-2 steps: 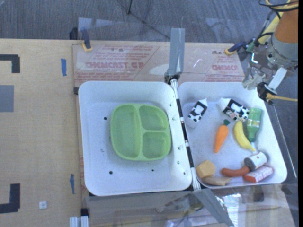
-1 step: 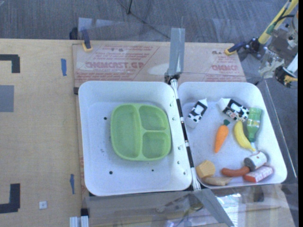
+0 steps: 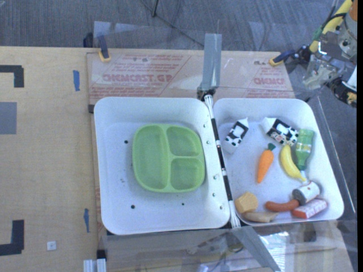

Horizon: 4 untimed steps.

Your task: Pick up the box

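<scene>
Red block lettering reading roughly "CHEMCAST GP" runs across the clear protective sheet [image 3: 139, 75] just behind the left bin [image 3: 108, 169], and a partly cut-off repeat of it stands behind the right bin [image 3: 323, 135].

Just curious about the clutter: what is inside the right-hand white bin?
The right bin holds a carrot, a banana, a sausage, two cow-patterned cartons and a red-and-white box. Anything beneath them is hidden.

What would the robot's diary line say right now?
gripper: up by right bin's far corner, off the toys | box: lying in right bin, near corner, untouched | green plate: in left bin
</scene>
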### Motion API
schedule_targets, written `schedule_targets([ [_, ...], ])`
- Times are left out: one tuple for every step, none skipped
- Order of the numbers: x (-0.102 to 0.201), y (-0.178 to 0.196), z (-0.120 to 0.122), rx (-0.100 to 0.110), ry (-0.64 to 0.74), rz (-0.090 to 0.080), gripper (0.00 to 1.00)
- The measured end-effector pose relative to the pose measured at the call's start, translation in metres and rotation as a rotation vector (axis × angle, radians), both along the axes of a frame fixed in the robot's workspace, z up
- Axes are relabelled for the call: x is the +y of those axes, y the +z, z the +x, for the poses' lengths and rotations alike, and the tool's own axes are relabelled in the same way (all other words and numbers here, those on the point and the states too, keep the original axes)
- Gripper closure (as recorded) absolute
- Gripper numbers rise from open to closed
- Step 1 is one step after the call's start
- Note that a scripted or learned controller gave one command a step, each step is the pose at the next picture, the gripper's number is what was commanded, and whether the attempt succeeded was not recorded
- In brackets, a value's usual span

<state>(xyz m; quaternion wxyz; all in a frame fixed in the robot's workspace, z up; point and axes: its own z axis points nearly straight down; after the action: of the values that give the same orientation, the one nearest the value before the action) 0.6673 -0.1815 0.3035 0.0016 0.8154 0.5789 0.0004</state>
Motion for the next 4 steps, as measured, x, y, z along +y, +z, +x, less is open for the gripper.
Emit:
schedule_targets([
  [-0.014,0.006,0.001,-0.001,-0.075,0.000,1.00],
  [0.028,-0.052,0.000,0.004,-0.150,0.003,1.00],
  [0.059,-0.062,-0.039,0.004,-0.039,0.003,1.00],
  [0.051,-0.027,0.000,0.000,-0.299,0.002,1.00],
])
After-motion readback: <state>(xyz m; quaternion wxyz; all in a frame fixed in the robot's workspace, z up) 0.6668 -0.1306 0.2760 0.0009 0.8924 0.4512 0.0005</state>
